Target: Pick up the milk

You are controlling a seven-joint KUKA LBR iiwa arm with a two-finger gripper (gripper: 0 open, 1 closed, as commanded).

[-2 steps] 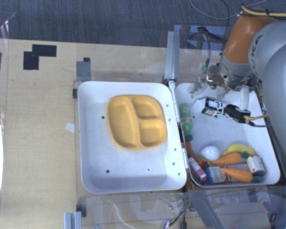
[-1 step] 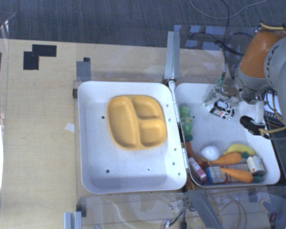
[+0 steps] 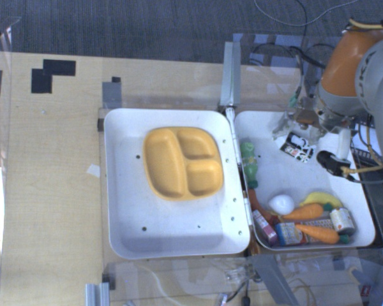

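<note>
You see gripper (image 3: 304, 125) at right bin (image 3: 268, 171) far end, just above milk (image 3: 297, 148); finger state you cannot tell

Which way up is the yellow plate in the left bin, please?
Right way up: the yellow plate shows its three hollow compartments, flat in the left bin.
</note>
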